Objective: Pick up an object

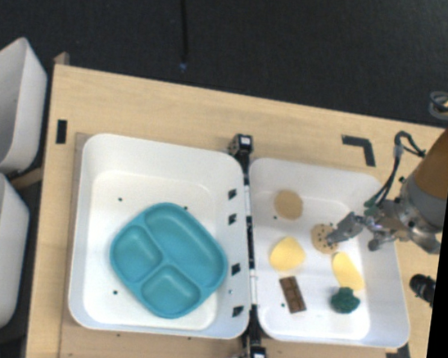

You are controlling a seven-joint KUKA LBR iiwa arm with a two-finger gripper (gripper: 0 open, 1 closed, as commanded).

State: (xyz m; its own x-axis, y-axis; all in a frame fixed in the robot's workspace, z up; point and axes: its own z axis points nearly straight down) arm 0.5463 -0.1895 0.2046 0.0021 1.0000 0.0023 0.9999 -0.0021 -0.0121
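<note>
Two shallow white bins sit side by side on a pale wooden bench [175, 113], and their smooth plastic walls meet along a line of small black clips in the middle of the frame. The left bin [97, 198] carries one blue-green plate [167, 259], a rounded tray of matte plastic with three compartments, lying flat and turned at a slant toward the lower right of that bin. Bare white floor stays open along the upper and left sides of the plate.

The right bin [386, 321] holds five small things. A flat tan disc [288, 205] lies in the upper part. A pale yellow rounded piece [287, 254] rests near the centre, and a second yellow piece [348, 270], longer and oval, lies to the right of it. A small dark brown rectangular block [292, 294] sits below the first yellow piece, at a slant. A dark green lump [344, 299] with a rough, fuzzy surface is just below the oval yellow piece, very near or touching it.

The grey arm comes in from the right edge of the frame, with its orange band above. The end effector [340, 232] is low over the right bin, between the tan disc and the oval yellow piece. A small round speckled thing [325, 237] appears at its tip, but whether the fingers grip it I cannot tell. Open floor remains along the lower edge of the right bin and in its upper right corner.
</note>
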